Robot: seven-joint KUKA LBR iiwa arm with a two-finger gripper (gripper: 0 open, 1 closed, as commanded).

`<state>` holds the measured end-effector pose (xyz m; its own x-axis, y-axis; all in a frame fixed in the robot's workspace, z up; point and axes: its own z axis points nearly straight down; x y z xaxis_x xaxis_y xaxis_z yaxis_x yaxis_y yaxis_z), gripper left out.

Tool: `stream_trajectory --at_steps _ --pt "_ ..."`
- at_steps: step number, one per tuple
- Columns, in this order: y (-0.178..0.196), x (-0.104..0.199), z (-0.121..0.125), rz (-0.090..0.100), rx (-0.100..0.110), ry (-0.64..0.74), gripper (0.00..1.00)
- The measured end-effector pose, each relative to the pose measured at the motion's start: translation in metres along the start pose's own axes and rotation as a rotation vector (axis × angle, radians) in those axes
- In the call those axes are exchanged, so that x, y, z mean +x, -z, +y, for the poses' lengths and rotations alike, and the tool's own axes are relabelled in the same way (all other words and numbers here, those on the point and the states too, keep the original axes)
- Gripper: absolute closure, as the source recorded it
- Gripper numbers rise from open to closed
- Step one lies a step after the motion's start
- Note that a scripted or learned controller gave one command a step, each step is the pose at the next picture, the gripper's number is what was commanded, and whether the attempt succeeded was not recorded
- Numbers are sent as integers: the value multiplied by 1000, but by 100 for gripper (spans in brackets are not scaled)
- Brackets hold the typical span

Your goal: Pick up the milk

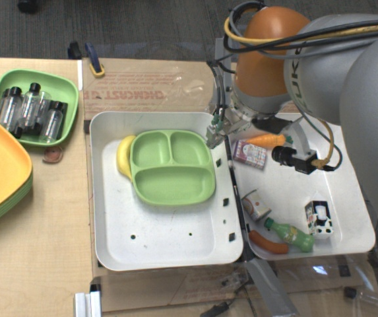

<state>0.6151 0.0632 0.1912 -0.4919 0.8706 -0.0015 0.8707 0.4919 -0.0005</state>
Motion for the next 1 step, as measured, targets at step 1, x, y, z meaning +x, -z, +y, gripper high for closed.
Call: stream_trajectory --at_steps 1 --pt "0 14 29 0 0 152 100"
